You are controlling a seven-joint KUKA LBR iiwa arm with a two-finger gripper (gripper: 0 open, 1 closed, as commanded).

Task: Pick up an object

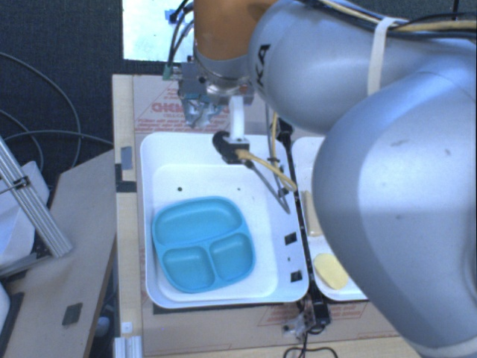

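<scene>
Nearest, in the right shallow white bin [322, 293]: one small pale-yellow rounded lump [331, 271], close to the near wall, partly crowded by the grey arm [387, 200] overhead, so awkward to reach from above.

Next, in the left shallow white bin [149, 200]: one light-blue plastic plate with three compartments [203, 242], lying flat on the floor toward the near side, open to a descent; low rim probably hard to pinch.

Farthest: gripper [203, 114] poised above the far wall of the left bin, well apart from both objects, carrying nothing visible. Spread or pressed together: cannot tell.

Counted: two bins side by side on the tan desk [128, 222], one plate, one lump, one arm. Pick judged not yet begun.
</scene>
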